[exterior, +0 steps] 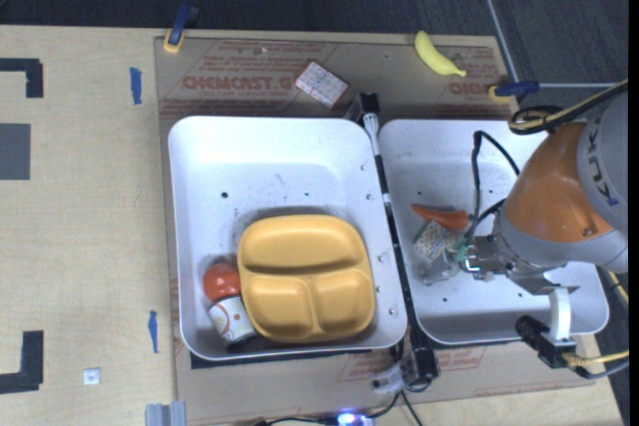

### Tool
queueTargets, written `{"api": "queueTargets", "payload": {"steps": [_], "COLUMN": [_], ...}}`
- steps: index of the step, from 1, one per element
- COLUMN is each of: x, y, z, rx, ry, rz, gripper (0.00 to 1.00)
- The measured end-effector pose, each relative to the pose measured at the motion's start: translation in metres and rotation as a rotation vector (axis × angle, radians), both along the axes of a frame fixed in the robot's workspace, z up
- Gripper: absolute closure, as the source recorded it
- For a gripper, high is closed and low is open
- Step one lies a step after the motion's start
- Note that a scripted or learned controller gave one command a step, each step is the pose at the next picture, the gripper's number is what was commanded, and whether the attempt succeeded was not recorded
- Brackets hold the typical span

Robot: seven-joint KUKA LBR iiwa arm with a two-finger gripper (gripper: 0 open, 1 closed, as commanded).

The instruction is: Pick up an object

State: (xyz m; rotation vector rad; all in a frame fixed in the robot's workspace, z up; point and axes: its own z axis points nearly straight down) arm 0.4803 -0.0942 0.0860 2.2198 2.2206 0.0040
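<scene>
1. I see the gripper (pixel 454 254) low in the right bin (pixel 499 319), beside a crumpled clear object (pixel 431 242).
2. The wrist covers the grip; I cannot tell its state.
3. An orange object (pixel 439 213) lies just behind.

left bin (pixel 200 214): upper half bare white floor, open from above; lower half taken by a yellow tray (pixel 305 276), with a red-and-white thing (pixel 226 302) wedged between it and the lower-left wall.
right bin (pixel 439 155): upper-left floor bare; an orange piece (pixel 439 213) and a clear crumpled wrapper (pixel 433 242) lie mid-left; the arm (pixel 559 200) covers the right side; a bare strip runs along the lower wall.
divide: a black bar (pixel 377 165) runs between the bins.
tabletop (pixel 70 244): left of the bins, wide and flat.
top board: a banana (pixel 437 55) and a small card (pixel 320 83) lie on it, with clamps at its corners.
</scene>
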Motion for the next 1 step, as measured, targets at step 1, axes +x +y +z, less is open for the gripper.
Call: {"api": "queueTargets", "payload": {"steps": [1], "x": [0.0000], "y": [0.0004], "z": [0.0000], "rx": [-0.001], "ry": [0.000], "rz": [-0.001], "gripper": [0.00]}}
